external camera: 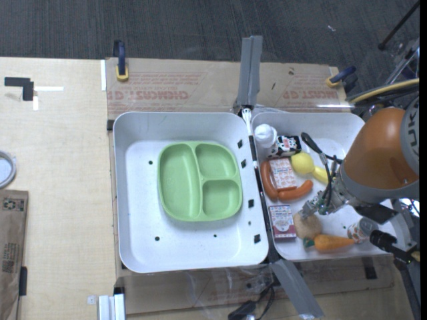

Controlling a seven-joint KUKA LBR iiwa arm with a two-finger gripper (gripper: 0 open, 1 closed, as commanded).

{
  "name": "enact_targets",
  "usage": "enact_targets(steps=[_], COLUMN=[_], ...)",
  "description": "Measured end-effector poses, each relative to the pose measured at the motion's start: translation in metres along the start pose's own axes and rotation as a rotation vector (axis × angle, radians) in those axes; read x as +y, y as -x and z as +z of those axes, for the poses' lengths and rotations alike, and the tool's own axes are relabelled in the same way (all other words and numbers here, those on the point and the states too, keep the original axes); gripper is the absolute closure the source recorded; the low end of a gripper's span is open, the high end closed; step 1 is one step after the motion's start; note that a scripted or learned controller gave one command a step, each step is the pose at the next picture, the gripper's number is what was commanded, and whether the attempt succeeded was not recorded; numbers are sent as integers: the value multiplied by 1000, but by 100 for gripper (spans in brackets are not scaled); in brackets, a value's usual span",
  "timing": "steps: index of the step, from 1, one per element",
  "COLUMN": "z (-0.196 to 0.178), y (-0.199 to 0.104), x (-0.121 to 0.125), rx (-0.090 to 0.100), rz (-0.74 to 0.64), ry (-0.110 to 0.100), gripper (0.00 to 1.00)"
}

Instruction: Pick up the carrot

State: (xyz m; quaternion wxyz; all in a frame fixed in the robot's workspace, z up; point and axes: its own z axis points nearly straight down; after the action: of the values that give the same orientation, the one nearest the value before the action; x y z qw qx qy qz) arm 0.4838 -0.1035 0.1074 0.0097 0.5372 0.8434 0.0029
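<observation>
Carrot [331,243] lies at near edge of right bin [353,120], roughly crosswise, green end toward the divider, touching a tan lump [307,227] on that side. A small bottle [360,230] sits just beside its other end.

Gripper [319,205] hangs just above and behind carrot, over the lump; grip state: cannot tell (tip too small and cluttered). Nothing seen held.

Rec. for approach: shift toward near wall, centre on orange body, not the greens; close across the short axis; descend straight, clear of lump and bottle.

Further back: sausage [288,193], lemon [302,163]. Left bin [127,179] holds green plate [199,180]. No bearing on pick.
</observation>
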Motion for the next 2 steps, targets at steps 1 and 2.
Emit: enact_targets(steps=[1,2], z=[-87,-106], y=[1,-34], x=[35,11], rx=[11,5], rz=[166,804], ry=[-18,-24], gripper=[100,100])
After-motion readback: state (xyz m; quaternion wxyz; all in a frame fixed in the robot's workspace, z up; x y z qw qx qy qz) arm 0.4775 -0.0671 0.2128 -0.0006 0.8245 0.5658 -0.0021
